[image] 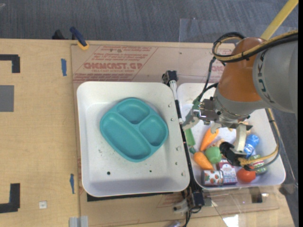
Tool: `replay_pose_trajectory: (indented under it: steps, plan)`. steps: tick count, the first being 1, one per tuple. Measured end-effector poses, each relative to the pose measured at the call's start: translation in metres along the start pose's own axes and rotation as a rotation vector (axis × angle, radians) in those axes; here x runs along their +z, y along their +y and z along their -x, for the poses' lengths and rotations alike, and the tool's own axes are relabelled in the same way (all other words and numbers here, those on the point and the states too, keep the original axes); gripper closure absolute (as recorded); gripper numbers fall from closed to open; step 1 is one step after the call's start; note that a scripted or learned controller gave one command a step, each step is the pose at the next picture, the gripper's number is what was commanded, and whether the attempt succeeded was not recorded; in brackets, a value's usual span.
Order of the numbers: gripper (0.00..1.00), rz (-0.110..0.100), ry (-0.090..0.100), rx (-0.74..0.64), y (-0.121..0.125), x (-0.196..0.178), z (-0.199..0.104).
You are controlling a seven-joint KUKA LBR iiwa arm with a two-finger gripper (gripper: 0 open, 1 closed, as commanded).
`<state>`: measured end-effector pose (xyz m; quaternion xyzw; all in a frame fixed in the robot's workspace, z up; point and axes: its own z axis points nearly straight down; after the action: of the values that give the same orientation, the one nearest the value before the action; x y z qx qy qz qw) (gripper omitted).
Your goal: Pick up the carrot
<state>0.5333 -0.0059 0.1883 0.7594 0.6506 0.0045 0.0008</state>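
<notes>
Camera view: one fixed overhead position, angled down at a slant; bench (38, 126) and both white bins (90, 174) are framed; arm (279, 79) is seen entering from the right.

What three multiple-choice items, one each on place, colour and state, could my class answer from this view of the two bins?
1. Where does the divided plate lie?
A. left bin
B. right bin
C. on the cardboard

2. What colour is that plate?
A. red
B. teal
C. yellow

3. How does the carrot rest?
A. standing on the plate
B. lying in the right bin among other toy food
C. hanging from a cable

Answers: 1 A, it sits in the left bin; 2 B, it is teal throughout; 3 B, it lies beside a green piece.
</notes>
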Motion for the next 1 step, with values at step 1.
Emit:
replay_pose_trajectory:
  steps: [1]
  plan:
    - [0.00,-0.014,-0.007,0.118,-0.0450,0.0037,0.0704]
